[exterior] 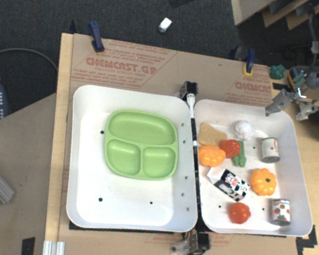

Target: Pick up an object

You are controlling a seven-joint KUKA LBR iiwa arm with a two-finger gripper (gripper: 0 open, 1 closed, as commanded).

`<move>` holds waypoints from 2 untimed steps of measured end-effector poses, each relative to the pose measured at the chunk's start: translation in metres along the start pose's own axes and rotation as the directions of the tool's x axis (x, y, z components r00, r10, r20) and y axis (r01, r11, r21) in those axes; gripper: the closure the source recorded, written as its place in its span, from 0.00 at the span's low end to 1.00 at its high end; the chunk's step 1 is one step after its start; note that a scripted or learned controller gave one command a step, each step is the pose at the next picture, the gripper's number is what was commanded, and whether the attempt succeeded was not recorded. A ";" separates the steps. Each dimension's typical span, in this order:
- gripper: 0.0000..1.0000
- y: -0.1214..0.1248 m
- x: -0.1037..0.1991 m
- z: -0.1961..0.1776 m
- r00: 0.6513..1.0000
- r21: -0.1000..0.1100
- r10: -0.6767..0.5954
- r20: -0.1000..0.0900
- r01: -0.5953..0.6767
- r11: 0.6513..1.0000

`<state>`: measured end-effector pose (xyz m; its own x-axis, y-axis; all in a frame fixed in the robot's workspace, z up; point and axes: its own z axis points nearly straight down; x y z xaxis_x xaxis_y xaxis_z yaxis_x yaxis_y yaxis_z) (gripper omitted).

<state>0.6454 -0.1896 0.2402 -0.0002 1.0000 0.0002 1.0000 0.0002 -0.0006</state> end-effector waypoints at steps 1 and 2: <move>0.00 -0.017 0.001 0.125 1.000 -0.025 -0.001 0.010 0.001 1.000; 0.00 0.011 0.058 0.154 1.000 -0.008 -0.006 0.002 0.006 1.000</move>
<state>0.6559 -0.1320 0.0863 -0.0058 1.0000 -0.0014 1.0000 0.0059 0.0073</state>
